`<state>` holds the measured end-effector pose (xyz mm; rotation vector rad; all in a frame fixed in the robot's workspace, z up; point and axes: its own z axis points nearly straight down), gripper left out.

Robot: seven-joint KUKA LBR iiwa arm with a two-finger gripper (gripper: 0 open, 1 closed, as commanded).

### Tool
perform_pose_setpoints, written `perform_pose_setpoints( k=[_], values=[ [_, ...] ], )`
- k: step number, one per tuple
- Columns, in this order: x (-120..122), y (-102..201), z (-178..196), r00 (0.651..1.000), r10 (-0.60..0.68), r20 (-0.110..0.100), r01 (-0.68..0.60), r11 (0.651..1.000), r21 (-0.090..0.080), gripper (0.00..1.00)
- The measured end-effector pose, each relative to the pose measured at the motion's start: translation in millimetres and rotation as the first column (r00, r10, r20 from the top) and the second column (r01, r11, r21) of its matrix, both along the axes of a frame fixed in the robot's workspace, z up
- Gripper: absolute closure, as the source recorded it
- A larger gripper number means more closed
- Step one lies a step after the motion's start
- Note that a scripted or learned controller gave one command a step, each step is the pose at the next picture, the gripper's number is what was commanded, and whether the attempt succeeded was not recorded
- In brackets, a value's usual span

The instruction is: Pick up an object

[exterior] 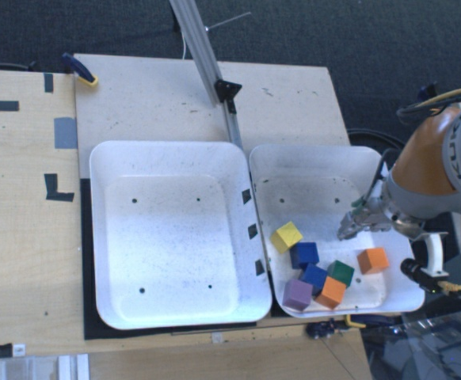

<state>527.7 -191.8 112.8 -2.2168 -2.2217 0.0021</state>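
Note:
Several small cubes lie in the front part of the right bin (310, 155): a yellow cube (287, 235), two blue cubes (304, 254) (314, 276), a green cube (341, 271), an orange cube (333, 292) and a purple cube (298, 294), all bunched together. A second orange cube (372, 260) sits apart to their right. My gripper (349, 228) hangs low over the bin floor, just up and left of that lone orange cube and right of the yellow one. It touches no cube.
The left bin (100, 172) stands beside the right one. A slanted metal pole (199, 42) with a black clamp runs down to the bins' shared far corner. A blue and yellow tool (80, 68) lies at the bench's far left.

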Motion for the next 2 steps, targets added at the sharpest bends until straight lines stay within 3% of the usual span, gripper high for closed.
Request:
perform_pose_setpoints(
  k=[2],
  values=[
    [-1.0,8.2,89.2,1.0,0.0,0.006,0.0,1.0,-0.002,1.0]
  ],
)
